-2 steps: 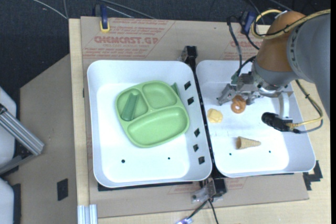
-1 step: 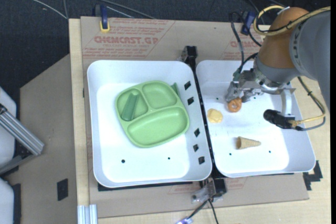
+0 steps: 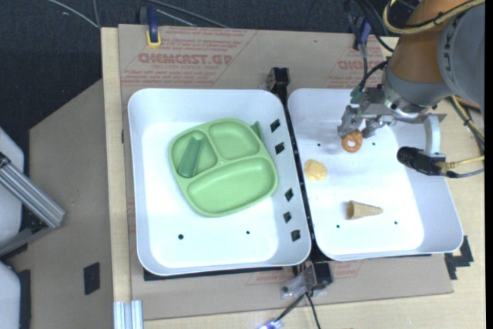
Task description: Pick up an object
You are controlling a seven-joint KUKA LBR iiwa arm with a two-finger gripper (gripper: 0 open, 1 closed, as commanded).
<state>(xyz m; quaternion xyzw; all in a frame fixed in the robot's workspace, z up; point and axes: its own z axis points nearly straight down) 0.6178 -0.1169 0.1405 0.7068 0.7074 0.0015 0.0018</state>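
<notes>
The gripper [image 3: 353,129] hangs over the back part of the right bin [image 3: 431,231], and a small orange ring [image 3: 352,142] sits right at its fingertips; whether the ring is clamped or merely under them cannot be told. A pale yellow lump [image 3: 315,170] lies near, toward the left wall, and a tan cone [image 3: 363,209] lies farther forward. In the left bin [image 3: 154,235] rests a green divided plate [image 3: 224,167] holding a green stick [image 3: 190,155].

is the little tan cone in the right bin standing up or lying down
Lying down: the small tan cone rests on its side on the right white bin's floor, tip pointing right.
</notes>
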